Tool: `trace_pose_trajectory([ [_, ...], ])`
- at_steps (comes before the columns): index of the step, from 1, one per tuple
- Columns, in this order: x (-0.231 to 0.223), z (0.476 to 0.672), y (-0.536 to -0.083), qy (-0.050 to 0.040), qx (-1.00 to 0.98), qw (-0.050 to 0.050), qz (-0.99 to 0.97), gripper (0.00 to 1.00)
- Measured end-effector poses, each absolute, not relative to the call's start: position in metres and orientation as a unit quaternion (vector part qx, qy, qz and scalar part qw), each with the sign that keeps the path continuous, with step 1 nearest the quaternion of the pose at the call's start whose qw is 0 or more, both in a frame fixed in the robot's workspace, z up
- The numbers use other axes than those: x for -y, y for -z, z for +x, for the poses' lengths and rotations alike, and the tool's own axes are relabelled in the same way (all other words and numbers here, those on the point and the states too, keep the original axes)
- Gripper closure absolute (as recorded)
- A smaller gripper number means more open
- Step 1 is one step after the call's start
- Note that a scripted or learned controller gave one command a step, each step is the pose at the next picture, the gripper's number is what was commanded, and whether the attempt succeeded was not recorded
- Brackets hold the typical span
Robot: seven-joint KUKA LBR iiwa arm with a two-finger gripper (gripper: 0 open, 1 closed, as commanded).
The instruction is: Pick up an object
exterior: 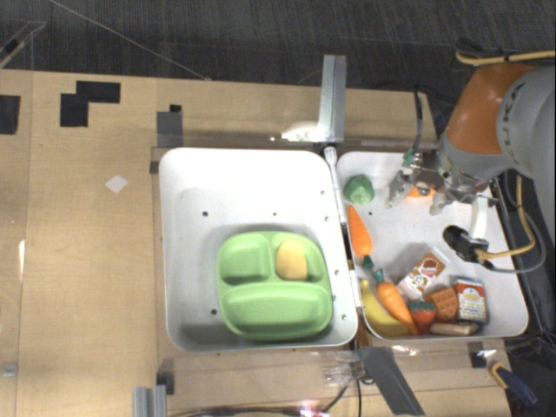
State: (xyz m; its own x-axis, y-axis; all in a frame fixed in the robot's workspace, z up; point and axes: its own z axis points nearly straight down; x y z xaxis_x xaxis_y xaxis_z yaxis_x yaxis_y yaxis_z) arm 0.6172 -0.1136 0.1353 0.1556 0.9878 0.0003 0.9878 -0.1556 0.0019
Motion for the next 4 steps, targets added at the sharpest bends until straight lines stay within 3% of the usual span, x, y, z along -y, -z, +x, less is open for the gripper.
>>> trace_pose_trajectory([
  [1,0.127,0.642,-0.089,-0.0037,-0.633,0.004,0.775,0.00],
  [2,0.155,0.667,-0.087,0.0023,-0.677,-0.015,0.736,0.00],
  [3,0.176,0.533,-0.092,-0.0039,-0.673,0.005,0.740,0.00],
  [4,0.103,0.545,-0.093,-0.0068,-0.711,0.009,0.703,0.00],
])
